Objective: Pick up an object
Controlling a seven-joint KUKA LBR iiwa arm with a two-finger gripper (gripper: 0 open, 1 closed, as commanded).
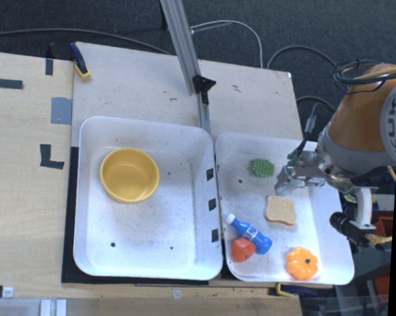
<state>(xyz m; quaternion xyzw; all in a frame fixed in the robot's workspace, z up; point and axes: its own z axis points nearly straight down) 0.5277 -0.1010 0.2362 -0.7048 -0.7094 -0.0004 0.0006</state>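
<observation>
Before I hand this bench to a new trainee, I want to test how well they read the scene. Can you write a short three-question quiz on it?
1. True or false: the yellow bowl sits in the same bin as the slice of bread.
2. Which item lies nearest the pincer? A) orange pumpkin B) slice of bread C) yellow bowl
3. Fill in: the green lump lies in the ___ bin as the camera sees it.

Key: 1 false; the bowl is alone in the left bin. 2 B. 3 right; it lies in the right bin.
</observation>
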